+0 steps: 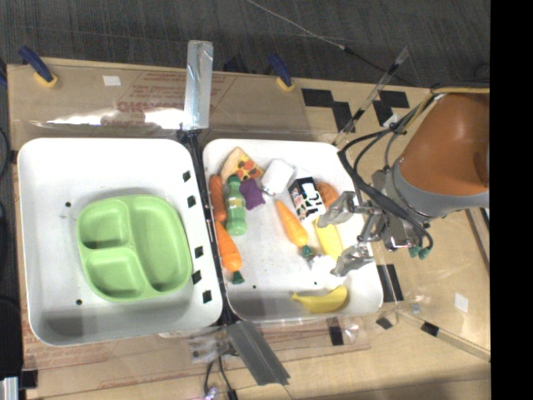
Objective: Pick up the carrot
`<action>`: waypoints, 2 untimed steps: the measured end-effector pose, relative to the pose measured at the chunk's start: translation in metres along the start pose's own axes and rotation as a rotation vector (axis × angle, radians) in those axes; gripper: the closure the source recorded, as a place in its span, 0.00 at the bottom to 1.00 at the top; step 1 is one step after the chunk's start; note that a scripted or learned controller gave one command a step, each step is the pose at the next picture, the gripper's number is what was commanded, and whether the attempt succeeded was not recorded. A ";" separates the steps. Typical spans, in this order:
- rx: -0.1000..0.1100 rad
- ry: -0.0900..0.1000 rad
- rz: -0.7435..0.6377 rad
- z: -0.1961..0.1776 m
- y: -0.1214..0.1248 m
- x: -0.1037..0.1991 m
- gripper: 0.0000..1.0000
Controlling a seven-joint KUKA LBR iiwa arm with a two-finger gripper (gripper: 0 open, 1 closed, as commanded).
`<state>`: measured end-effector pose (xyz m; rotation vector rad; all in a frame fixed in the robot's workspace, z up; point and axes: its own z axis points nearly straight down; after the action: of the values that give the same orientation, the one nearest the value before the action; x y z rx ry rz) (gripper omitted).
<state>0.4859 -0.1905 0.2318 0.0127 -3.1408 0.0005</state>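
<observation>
Gripper spread wide open, holding nothing, hovering at 3 o'clock edge of right bin, over a yellow piece. Carrot lies mid-bin, at gripper's 9 o'clock, untouched.

A robotics lab bench: two shallow white plastic bins sit side by side on a cardboard-covered top held by blue clamps. Loose black cables trail beside the grey-and-orange robot arm.
</observation>
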 end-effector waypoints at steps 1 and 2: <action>-0.005 0.010 0.022 0.124 0.026 -0.055 0.00; -0.001 0.000 0.013 0.109 0.027 -0.059 1.00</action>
<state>0.5447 -0.1632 0.1229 -0.0077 -3.1409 -0.0009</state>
